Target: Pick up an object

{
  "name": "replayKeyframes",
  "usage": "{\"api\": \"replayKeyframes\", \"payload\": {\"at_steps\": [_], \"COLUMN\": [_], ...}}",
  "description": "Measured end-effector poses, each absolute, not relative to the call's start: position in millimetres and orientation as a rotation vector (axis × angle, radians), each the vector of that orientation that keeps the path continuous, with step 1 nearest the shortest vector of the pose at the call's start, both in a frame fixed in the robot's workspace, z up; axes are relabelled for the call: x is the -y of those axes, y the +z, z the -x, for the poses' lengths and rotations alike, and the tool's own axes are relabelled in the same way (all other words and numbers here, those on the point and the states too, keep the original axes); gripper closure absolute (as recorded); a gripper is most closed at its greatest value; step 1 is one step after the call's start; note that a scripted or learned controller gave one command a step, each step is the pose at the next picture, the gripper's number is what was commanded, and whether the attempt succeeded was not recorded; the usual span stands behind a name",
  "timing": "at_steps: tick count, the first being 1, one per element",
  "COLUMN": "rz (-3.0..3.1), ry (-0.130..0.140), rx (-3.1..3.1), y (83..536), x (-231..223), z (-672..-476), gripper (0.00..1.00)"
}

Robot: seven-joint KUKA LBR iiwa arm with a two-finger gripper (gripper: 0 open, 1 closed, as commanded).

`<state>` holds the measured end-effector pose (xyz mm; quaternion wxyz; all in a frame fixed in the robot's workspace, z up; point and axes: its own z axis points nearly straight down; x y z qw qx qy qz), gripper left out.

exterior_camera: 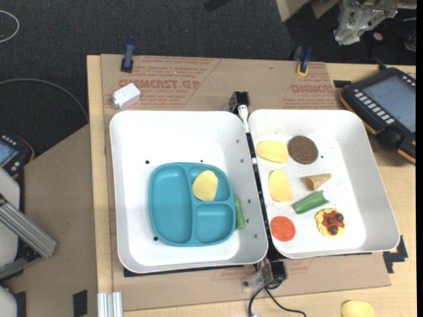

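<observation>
at the top right edge, the gripper (357,20) is blurred and cropped; i cannot tell its state.

— How many bins stood on the bench?
— Two white ones: the left bin (125,177) and the right bin (370,177).
— And what lay in the left?
— One teal divided tray (172,207), with one yellow piece (205,185) in it, and one thin green piece (238,212) against its right edge.
— In the right?
— Seven items: two yellow pieces (272,151) (280,186), one brown disc (303,149), one tan wedge (317,181), one green piece (309,202), one red disc (283,228), and one yellow piece with red toppings (330,222).
</observation>
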<state>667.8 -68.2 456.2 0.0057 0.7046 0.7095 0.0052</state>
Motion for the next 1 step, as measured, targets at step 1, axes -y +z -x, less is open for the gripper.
{"api": "replayKeyframes", "payload": {"at_steps": [1], "rz": [-2.228], "ry": [-0.009], "rx": [-2.224], "y": [371.4], "x": [74.5], "z": [-636.2], "gripper": [1.0]}}
